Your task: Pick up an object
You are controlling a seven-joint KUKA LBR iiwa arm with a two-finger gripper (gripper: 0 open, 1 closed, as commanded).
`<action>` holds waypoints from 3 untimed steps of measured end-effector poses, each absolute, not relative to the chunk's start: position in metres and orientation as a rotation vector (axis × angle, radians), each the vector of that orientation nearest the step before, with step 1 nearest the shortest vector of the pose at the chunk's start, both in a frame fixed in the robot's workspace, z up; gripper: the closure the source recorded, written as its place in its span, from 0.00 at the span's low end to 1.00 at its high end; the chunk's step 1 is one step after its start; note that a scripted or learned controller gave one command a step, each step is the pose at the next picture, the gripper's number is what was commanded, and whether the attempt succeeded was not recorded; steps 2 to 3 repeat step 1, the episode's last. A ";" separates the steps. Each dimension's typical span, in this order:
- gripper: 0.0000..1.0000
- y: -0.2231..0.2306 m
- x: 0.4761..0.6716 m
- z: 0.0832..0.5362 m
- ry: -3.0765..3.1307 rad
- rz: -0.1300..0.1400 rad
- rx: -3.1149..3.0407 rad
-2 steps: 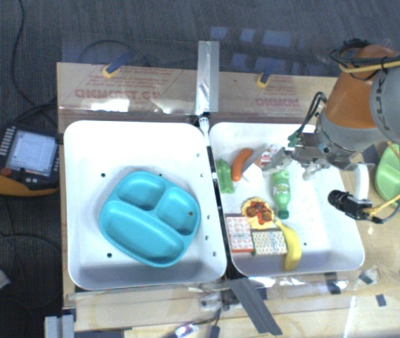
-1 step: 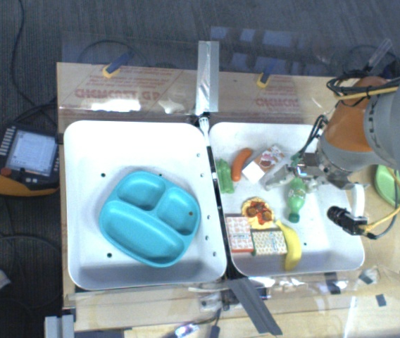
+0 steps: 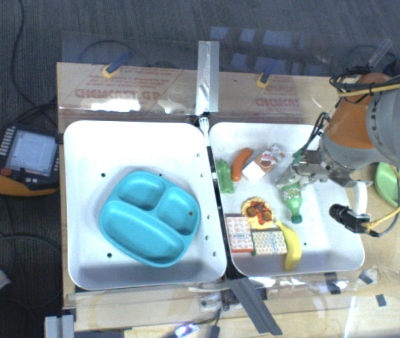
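Two white bins side by side on the bench; left bin holds a blue divided tray lying near its centre, tilted on the diagonal. Right bin carries the clutter. Taking the right bin's centre as the dial: orange hot-dog-like piece at 11 o'clock, a green strip at 9–10 o'clock along the dividing wall, a small white-and-red packet just beside the orange piece, and a clear wrapped item with red inside at 12 o'clock. Green bottle sits near centre, slightly toward 3 o'clock, neck pointing up the frame. A pizza-like round piece at 7 o'clock, two flat printed cards at 6–7 o'clock below it, banana at 5–6 o'clock touching the cards' right edge. Arm comes in from 3 o'clock, orange band showing; gripper hangs low directly over the top of the green bottle, near or touching it. Finger spacing cannot be read from this angle, and whether anything is gripped cannot be told.
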State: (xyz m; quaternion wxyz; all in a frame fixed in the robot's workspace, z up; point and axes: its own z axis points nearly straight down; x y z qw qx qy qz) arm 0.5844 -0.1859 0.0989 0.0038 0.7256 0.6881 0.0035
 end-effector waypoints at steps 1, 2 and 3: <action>1.00 -0.127 0.580 0.216 2.032 -0.006 2.397; 1.00 -0.127 0.580 0.216 2.032 -0.006 2.397; 1.00 -0.127 0.580 0.216 2.032 -0.006 2.397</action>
